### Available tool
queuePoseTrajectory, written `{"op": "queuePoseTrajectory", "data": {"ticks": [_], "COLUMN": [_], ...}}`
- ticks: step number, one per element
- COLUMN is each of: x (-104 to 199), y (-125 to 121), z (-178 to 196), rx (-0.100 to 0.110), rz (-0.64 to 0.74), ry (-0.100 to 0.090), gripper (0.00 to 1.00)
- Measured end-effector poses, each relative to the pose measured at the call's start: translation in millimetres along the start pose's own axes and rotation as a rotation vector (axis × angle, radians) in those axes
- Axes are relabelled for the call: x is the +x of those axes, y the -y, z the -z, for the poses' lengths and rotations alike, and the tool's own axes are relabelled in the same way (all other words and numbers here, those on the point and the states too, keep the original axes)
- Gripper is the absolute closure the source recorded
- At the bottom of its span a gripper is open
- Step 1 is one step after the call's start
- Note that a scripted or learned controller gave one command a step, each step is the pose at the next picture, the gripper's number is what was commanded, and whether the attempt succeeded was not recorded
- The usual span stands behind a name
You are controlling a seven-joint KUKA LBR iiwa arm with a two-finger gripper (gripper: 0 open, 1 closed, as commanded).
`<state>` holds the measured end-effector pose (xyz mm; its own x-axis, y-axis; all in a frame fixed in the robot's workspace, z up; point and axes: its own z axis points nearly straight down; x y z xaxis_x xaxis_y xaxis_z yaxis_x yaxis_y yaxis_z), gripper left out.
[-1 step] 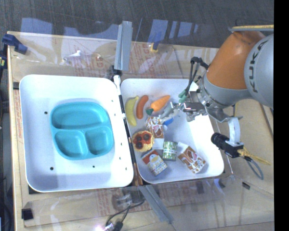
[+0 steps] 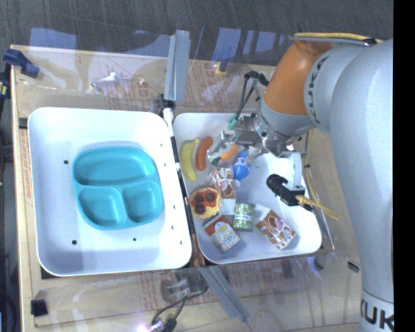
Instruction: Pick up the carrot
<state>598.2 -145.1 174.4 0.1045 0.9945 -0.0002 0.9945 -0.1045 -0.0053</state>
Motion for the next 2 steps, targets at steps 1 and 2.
{"op": "queuePoseTrajectory", "data": {"ticks": [1,2], "x": [-34.5,-48.8], "y": [-59.7,-65.4], "z": [-59.2,-82.0], "rx": [-0.002,-0.005], "rz": [0.015,-0.065], "ry": [-0.001,0.0], "gripper": [0.0,0.0]}}
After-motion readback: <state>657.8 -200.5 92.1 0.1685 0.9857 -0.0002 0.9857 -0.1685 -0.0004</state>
